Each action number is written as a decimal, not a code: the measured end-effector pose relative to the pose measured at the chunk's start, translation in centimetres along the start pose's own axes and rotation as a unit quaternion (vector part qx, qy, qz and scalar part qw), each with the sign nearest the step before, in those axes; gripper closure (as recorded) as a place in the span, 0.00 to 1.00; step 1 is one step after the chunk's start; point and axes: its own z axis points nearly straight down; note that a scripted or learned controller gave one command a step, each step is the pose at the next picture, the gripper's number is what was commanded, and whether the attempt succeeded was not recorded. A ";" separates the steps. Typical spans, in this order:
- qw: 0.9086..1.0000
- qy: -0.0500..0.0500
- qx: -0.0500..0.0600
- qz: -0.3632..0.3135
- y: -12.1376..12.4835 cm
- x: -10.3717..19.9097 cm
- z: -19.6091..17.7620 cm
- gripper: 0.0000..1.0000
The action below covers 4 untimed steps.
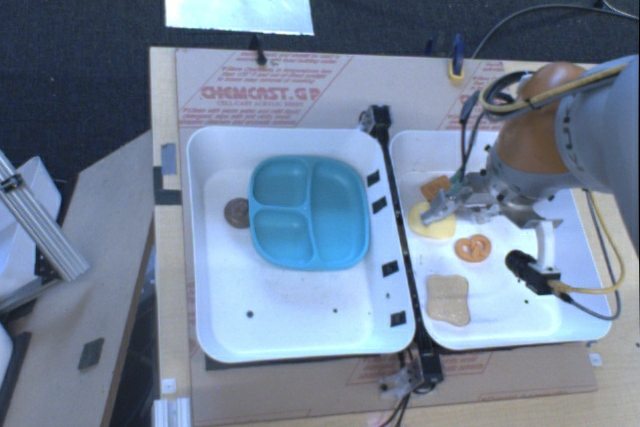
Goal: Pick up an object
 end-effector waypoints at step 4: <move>1.000 -0.002 0.000 -0.003 0.2 -0.3 -17.8 1.00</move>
